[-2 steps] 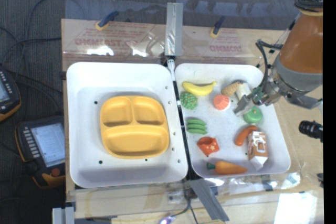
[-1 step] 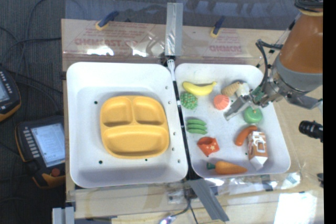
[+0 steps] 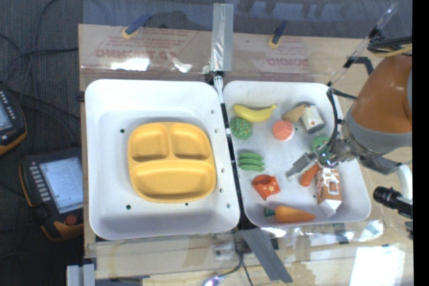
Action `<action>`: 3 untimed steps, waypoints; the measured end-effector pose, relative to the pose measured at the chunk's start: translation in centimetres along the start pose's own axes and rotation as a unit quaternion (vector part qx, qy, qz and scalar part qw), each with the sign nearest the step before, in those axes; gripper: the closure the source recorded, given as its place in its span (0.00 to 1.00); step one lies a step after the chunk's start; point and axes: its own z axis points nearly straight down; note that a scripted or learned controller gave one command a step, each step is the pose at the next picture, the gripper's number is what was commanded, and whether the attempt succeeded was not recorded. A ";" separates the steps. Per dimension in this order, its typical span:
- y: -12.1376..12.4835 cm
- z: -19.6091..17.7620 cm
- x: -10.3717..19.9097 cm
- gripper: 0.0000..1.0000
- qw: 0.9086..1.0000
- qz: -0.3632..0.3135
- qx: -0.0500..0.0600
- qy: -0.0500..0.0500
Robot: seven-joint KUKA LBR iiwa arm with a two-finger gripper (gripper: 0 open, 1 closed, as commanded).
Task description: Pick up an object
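Observation:
The right bin (image 3: pixel 354 209) holds several toy foods: a yellow banana (image 3: pixel 253 112), a green bumpy piece (image 3: pixel 241 128), a green pea pod (image 3: pixel 251 161), a red piece (image 3: pixel 266 186), a carrot (image 3: pixel 289 213), a pink round piece (image 3: pixel 283 130), a brown and white item (image 3: pixel 305 117) and a small carton (image 3: pixel 328 188). My gripper (image 3: pixel 314 164) is low in this bin's right half, just above the carton. A small orange piece (image 3: pixel 309 175) lies right at its tip, and a green item (image 3: pixel 320 143) sits just behind it. The arm's wrist hides the bin's right wall.
The left bin (image 3: pixel 100 110) holds a yellow divided plate (image 3: pixel 172 161). A metal strip (image 3: pixel 222 37) stands upright behind the seam between the bins. Cables and a tablet (image 3: pixel 57 179) lie on the floor at far left.

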 end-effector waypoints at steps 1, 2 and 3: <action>2.4 9.6 -2.8 0.00 0.996 0.084 -0.002 -0.001; -1.3 9.8 -6.4 0.00 0.994 0.110 -0.009 -0.001; -1.2 8.9 -6.5 1.00 0.994 0.109 -0.010 -0.003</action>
